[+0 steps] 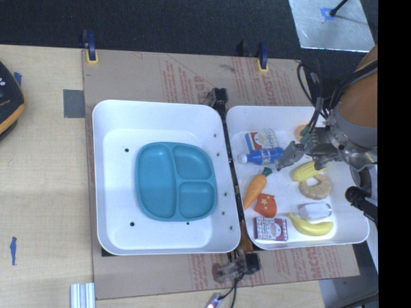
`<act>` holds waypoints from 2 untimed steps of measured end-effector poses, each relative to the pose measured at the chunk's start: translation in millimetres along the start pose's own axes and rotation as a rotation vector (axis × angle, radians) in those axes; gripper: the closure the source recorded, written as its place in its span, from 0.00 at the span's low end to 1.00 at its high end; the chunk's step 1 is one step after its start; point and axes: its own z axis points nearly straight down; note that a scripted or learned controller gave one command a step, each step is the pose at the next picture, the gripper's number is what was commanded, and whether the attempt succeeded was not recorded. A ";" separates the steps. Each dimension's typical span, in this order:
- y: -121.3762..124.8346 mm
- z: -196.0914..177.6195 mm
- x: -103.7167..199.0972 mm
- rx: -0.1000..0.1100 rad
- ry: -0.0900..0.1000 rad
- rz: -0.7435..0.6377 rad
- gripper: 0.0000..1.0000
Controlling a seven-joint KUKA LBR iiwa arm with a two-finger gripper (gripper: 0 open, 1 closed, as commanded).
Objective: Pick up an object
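So there are two white bins side by side on the bench; the left bin [103, 172] has just a blue divided plate [175, 180] sitting around its middle; the right bin [359, 233] is where all the small stuff is. Near its top edge there's a little white carton [262, 138] lying flat, and a blue bottle [261, 155] on its side right below, touching or almost touching it; a carrot [255, 190] lies tilted along the left wall; just below it a red strawberry-looking thing [266, 205]; then a small red and white packet [271, 228] in the bottom left corner. Over toward the right there's a banana [304, 171], a beige ring like a bagel [316, 187] just under it, a pale see-through piece [314, 209] below that, and a second banana [312, 226] along the bottom edge. The gripper [302, 158] hangs over the middle of the right bin, between the bottle and the upper banana; its dark fingers look spread apart with nothing between them.
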 end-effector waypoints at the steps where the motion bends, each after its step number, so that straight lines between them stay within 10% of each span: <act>1: -6.1 153.0 3.1 0.000 -0.001 0.000 0.00; 2: -6.2 142.8 2.0 0.001 -0.002 -0.003 1.00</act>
